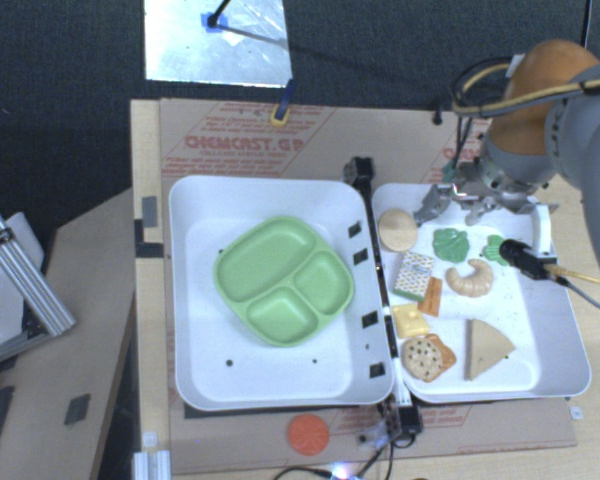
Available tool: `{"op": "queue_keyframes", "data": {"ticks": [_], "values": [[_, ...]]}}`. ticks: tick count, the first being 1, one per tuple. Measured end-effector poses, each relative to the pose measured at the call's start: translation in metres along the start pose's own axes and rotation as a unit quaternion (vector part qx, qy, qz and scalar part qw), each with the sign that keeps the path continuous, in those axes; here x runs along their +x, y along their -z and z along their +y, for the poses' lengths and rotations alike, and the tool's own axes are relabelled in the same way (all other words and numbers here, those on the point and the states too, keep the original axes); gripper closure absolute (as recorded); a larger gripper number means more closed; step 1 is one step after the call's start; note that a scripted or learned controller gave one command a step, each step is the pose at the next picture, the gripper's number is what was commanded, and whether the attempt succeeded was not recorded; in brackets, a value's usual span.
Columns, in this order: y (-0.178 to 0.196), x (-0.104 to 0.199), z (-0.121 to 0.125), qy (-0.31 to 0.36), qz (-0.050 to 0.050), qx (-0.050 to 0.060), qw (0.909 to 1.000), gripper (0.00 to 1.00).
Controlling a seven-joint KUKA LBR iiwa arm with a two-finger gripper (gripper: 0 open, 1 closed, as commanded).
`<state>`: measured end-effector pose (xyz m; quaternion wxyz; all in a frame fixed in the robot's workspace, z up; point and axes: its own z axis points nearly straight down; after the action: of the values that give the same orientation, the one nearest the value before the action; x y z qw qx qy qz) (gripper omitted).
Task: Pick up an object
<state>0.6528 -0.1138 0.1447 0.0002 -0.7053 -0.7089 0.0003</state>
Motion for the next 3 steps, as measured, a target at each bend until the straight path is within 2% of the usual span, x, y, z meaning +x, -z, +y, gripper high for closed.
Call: {"op": "queue_keyframes", "data": {"ticks": [1,2,3], "values": [[-0.044,0.004,-0.005,-0.001,0.0,0.001,1.0,0.0],[-0.058,0.004,-0.003,-0.001,-0.001,-0.003,1.0,0.0],[-0.048,0.004,-0.003,0.0,-0.001,-0.003,1.0,1.0]]}}
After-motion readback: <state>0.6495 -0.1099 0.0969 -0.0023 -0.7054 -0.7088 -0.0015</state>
